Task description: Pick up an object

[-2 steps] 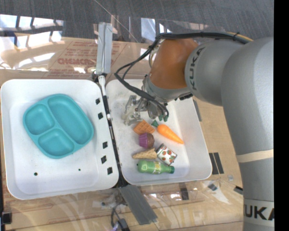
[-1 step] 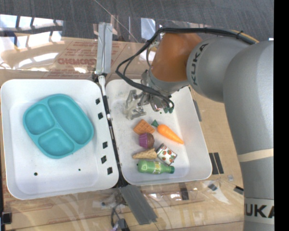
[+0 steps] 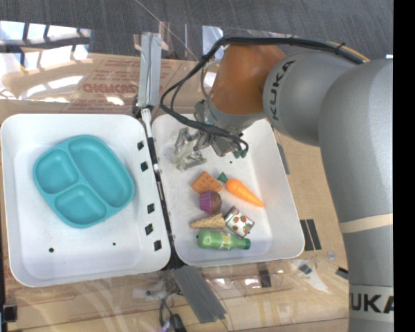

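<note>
Your gripper (image 3: 188, 151) sits low in the right bin (image 3: 280, 185), its state impossible to tell. Just below it lie a waffle (image 3: 207, 182), carrot (image 3: 243, 192), purple piece (image 3: 209, 201), cone (image 3: 207, 221), small carton (image 3: 238, 222) and green bottle (image 3: 223, 240), tightly clustered.

Below the gripper (image 3: 188, 151) bare bin floor (image 3: 178, 206) lies open leftward, while the waffle (image 3: 206, 182) and carrot (image 3: 243, 193) crowd its lower right.
</note>
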Controlling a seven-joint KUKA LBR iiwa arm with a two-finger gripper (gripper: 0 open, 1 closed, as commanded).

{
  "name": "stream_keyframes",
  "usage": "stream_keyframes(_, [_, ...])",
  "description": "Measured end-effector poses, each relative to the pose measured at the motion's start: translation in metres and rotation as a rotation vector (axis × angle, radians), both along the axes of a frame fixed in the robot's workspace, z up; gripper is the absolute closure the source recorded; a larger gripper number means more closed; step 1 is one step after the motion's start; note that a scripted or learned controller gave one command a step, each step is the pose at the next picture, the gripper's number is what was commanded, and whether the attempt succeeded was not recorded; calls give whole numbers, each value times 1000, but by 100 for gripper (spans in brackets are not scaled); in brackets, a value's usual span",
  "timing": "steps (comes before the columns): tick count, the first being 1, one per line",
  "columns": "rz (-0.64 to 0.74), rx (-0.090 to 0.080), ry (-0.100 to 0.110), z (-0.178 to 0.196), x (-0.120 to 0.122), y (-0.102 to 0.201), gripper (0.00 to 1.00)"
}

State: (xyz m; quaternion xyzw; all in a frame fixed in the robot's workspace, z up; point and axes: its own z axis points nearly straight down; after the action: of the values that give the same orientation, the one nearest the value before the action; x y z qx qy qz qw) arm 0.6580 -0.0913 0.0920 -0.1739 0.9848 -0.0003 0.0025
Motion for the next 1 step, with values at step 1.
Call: stream_keyframes(1, [171,-1,-2,0,0,-8,100])
